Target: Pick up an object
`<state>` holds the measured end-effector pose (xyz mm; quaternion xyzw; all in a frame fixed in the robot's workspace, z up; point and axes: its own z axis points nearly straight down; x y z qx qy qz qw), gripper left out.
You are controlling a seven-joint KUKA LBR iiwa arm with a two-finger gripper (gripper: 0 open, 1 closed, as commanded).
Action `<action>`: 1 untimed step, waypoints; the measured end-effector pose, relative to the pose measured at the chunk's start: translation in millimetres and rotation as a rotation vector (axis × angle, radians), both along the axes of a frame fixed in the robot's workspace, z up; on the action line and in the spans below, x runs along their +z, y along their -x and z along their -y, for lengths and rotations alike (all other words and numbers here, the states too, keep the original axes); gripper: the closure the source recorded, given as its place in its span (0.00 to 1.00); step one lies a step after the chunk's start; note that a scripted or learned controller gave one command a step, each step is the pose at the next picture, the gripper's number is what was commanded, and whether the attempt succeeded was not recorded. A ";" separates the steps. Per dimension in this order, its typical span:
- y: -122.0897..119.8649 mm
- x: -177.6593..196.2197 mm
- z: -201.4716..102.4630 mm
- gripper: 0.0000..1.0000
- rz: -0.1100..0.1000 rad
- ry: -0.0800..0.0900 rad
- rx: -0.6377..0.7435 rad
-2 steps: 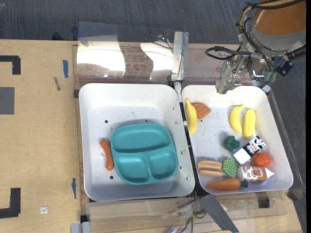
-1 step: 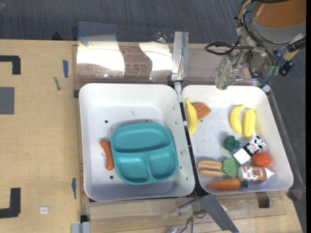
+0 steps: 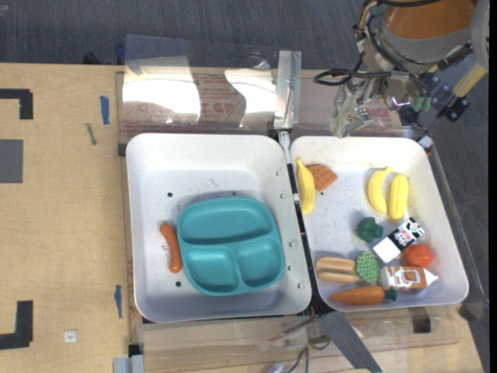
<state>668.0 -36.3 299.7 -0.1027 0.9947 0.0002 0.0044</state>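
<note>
The pincer (image 3: 351, 121), its opening unclear, hangs past the right bin's (image 3: 446, 208) far rim, bananas (image 3: 387, 192) and carrot (image 3: 357, 294) inside.

Arm (image 3: 423, 22) raised at right, jaws empty

Glossy white plastic for both bins (image 3: 147, 154). Matt teal plastic for the divided tray (image 3: 230, 244), smooth. Bare matt wood at nine o'clock, the bench (image 3: 62, 208).
</note>
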 end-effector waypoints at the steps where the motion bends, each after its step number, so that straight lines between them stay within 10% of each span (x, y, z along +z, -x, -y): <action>1: -2.2 14.9 -0.2 1.00 0.015 -0.001 -0.002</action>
